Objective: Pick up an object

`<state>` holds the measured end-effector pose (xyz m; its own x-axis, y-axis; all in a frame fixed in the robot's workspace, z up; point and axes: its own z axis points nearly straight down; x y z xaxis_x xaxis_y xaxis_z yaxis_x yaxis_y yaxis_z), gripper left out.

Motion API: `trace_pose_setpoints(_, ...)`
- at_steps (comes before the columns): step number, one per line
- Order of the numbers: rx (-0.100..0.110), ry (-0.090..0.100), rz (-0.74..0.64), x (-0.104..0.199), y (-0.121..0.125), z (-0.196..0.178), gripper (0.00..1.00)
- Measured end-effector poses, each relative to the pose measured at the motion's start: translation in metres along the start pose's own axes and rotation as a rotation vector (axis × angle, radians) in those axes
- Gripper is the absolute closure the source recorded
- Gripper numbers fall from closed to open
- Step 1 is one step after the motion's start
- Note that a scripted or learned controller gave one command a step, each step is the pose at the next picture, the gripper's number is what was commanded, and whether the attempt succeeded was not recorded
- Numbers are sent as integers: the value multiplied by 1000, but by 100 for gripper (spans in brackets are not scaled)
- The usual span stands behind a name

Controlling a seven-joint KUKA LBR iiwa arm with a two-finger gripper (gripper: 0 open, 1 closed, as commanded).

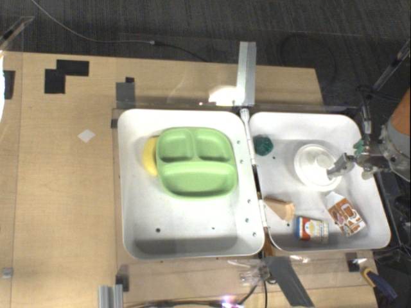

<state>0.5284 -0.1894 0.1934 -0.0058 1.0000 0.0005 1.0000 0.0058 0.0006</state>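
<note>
I reach in from the right, and my gripper point(345, 163) hangs over the right bin point(302, 122), close to its right wall and about halfway along it. From this slanted view I cannot tell whether the gripper is open or closed, and I see nothing held in it. Its tip lies just beside the right edge of a white round object point(313, 163), which sits in the middle of that bin; whether the two touch I cannot tell. The other things in this bin are scattered around it. A small teal object point(263, 145) lies near the left wall toward the far side. A tan block point(280, 208) rests near the left wall toward the near side. A small can point(311, 228) lies on its side just beside the block, close to the near wall. An orange and white packet point(346, 215) lies to the right of the can, below my gripper in the view. The left bin point(138, 230) holds a green divided plate point(195, 161) toward its far half, and a yellow object point(149, 156) peeks out from under the plate's left edge. Both bins sit side by side on the wooden bench point(61, 178).
</note>
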Motion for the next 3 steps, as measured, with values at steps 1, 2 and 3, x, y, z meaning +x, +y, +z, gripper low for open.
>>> trace_pose_setpoints(1,2,0,-8,-16,-38,91,0)
trace_pose_setpoints(2,-1,-1,58,-16,-42,50,0)
trace_pose_setpoints(3,-7,-3,79,-6,-40,105,0)
